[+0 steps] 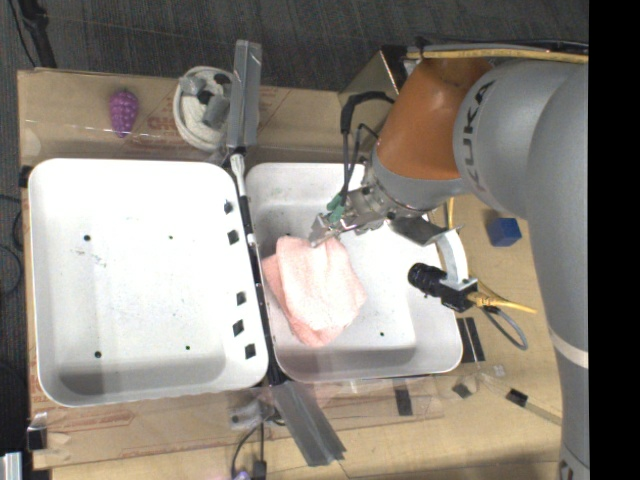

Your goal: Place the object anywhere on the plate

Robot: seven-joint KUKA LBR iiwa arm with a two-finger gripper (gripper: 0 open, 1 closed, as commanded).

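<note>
wooden desk (80,133) under two white bins, pink cloth (315,288) in my right bin (440,343), end effector (330,226) touching its top edge, grip i cannot tell

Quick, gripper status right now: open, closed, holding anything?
Gripper: cannot be told; it sits at the upper edge of the crumpled pink cloth in the right white bin.
</note>
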